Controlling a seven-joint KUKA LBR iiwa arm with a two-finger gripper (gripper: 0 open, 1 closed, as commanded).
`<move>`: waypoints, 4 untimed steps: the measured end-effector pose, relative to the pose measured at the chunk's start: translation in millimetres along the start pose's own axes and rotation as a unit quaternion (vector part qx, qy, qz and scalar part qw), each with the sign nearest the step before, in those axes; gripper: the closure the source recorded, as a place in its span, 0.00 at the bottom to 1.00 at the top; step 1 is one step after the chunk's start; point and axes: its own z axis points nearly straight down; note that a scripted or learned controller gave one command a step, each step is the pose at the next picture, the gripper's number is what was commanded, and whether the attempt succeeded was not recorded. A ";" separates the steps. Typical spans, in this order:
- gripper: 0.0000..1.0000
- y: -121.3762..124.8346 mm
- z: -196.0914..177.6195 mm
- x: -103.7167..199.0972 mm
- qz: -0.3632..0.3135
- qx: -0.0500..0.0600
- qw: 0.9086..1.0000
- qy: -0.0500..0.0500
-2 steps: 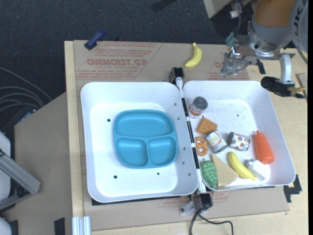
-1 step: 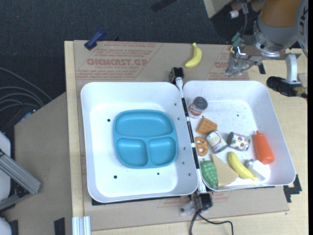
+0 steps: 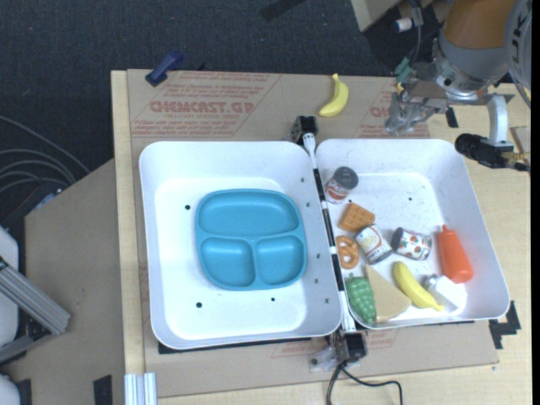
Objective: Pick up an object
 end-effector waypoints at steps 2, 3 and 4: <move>1.00 0.2 -7.0 1.7 0.000 -0.002 1.000 0.000; 1.00 -0.1 -0.3 1.3 0.000 0.000 1.000 0.000; 1.00 0.2 -2.6 -6.6 0.001 -0.001 1.000 0.000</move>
